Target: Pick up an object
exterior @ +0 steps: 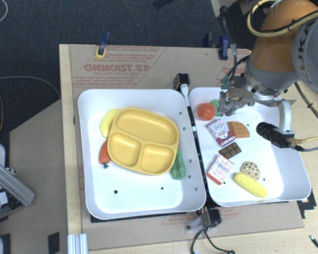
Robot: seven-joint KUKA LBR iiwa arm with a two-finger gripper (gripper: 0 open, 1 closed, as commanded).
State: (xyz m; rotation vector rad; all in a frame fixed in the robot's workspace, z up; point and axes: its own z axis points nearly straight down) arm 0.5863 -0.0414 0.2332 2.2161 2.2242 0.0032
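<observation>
Claw point(222, 109) just right of red tomato point(205, 111), w/ fingers near it

Arm point(286, 33) enters from upper right, grey body with a broad orange band above the wrist, yellow cable looped over the top. Wrist angled down and to the left, grey metal flange below the band. Tool point(226, 103) hangs low at the wrist's lower left, tips pointing down. Thin wires run along the wrist. A black cylindrical part sticks out beside the wrist, lower right.
</observation>
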